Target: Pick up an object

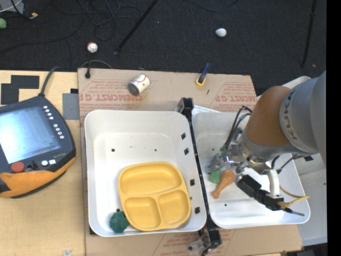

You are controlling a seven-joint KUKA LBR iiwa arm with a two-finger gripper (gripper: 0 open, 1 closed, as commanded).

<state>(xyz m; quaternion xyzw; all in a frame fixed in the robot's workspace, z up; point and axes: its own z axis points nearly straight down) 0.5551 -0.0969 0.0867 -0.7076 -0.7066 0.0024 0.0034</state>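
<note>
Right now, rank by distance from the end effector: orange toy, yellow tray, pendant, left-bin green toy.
1. Orange toy, right bin, beside the end effector.
2. Yellow tray, left bin.
3. Green toy, left bin's near corner.
4. Pendant, off the bins, far left.

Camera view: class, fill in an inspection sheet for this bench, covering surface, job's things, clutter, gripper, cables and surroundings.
Surface: left bin and right bin side by side on cardboard.
Job's things: orange drumstick-shaped toy and green piece in right bin; yellow divided tray and dark green lump in left bin.
Clutter: small can on the cardboard.
Gripper: gripper low in right bin, just above the green piece.
Cables: floor cables behind the bench.
Surroundings: teach pendant at left.
</note>
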